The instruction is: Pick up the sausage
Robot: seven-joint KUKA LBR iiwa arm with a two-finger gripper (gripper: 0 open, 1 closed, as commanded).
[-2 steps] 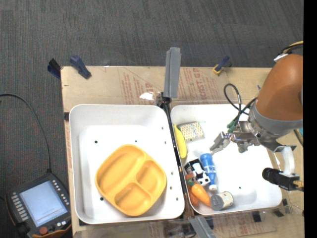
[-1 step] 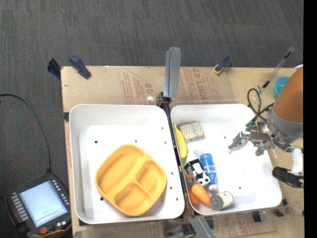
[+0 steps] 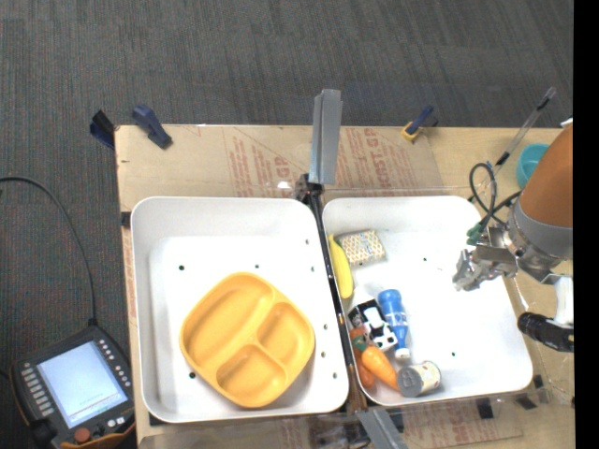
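The sausage appears as an orange-red oblong piece lying near the front left corner of the right bin, between a small tin can and a black-and-white item. My gripper hangs over the right side of that same bin, well to the right of and behind the sausage, with the arm's grey and orange wrist behind it. Nothing shows under or in the gripper.
A blue bottle, a banana, a pale waffle-like block, a black-and-white item and a tin can crowd the right bin's left side. The left bin holds a yellow divided plate. A grey post stands behind the bins.
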